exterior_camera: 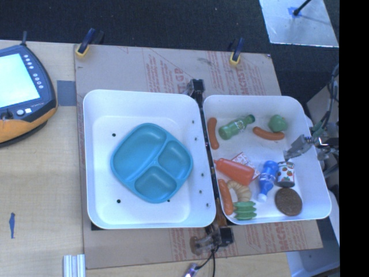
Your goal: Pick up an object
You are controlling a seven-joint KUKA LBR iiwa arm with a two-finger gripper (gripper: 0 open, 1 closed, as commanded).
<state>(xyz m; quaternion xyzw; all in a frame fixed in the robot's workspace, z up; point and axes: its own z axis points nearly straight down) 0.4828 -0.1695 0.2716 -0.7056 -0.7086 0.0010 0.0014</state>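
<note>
Toys fill the right bin (300,105): a blue bottle (266,179) and a small patterned can (286,174) lie just below the gripper (295,148), whose fingers are spread apart, gripping nothing, above the bin floor.

green bottle (235,127), red carrot (234,171), blue bottle (266,178), lying in right bin (259,101)

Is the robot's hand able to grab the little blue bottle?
Probably yes. The hand sits just above the small blue plastic bottle, with open space between; a small red-and-white can crowds its right side.
</note>
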